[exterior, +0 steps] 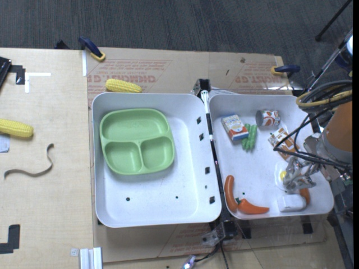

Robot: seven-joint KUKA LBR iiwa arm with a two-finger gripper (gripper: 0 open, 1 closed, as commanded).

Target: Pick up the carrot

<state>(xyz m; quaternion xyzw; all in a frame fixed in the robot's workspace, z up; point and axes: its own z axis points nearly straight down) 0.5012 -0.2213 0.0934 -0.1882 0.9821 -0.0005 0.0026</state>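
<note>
The carrot (255, 208), orange with a small green top, lies at the front edge of the right bin (258, 167), pointing right. A reddish sausage-shaped piece (229, 189) lies just left of it, touching its green end. My gripper (294, 177) hangs low over the right side of the same bin, to the right of the carrot and a little behind it, and apart from it. It is above a white object (293, 203) and a small orange piece (305, 195). Nothing visible is held in it.
The right bin also holds a small carton (235, 126), a green vegetable (250, 138), a can (268, 118) and an orange-white packet (284, 140). The left bin (185, 195) holds a green divided plate (137, 142). Corn cobs (123, 86) (15, 128) lie outside the bins.
</note>
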